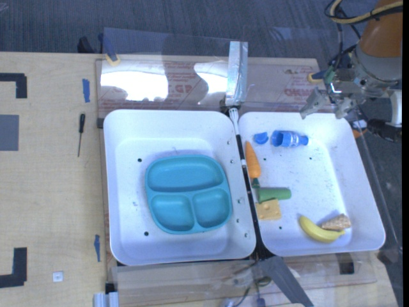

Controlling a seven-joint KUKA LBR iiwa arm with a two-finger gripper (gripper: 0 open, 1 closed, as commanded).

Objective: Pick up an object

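Far to the left of me, the left bin (pixel 121 139) held only a blue divided tray (pixel 187 192), which I judged stiff, wide and too flat to pinch well. Nearer, below me in the right bin (pixel 358 165), lay a carrot (pixel 253 161), a green piece (pixel 274 193) on a yellow block (pixel 268 210), a banana (pixel 317 230), and a blue bottle (pixel 289 139). The bottle was closest to my gripper (pixel 329 105); it seemed light, hard and slippery, so I would take it across its middle, and I could not tell how wide my jaws were.
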